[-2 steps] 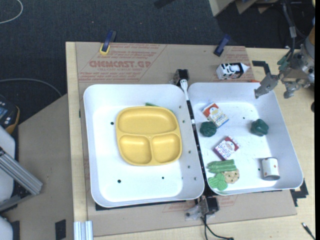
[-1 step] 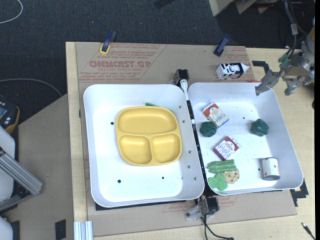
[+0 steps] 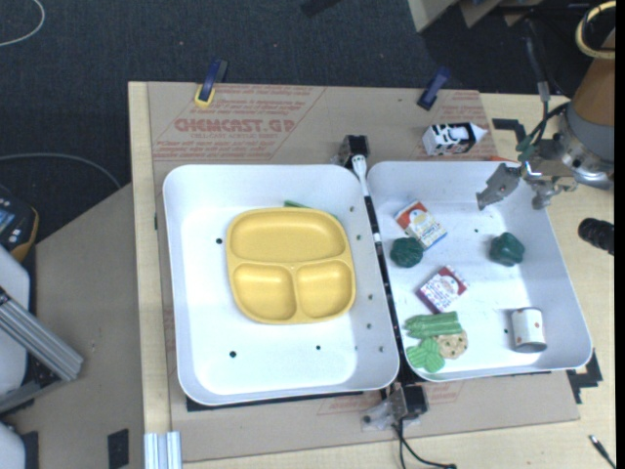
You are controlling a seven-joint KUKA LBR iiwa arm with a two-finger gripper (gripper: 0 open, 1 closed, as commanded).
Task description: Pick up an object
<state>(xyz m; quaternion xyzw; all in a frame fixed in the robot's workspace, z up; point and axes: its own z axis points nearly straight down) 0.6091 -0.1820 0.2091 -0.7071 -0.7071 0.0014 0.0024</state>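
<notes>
Likely target: green lump, right bin, just below the gripper.
Gripper: fingers spread, pinching nothing, above the bin's far side.
Handling: looks light and rounded, maybe soft; could roll.
Hold: across its middle.
Neighbours: metal can nearer; small carton left.
</notes>
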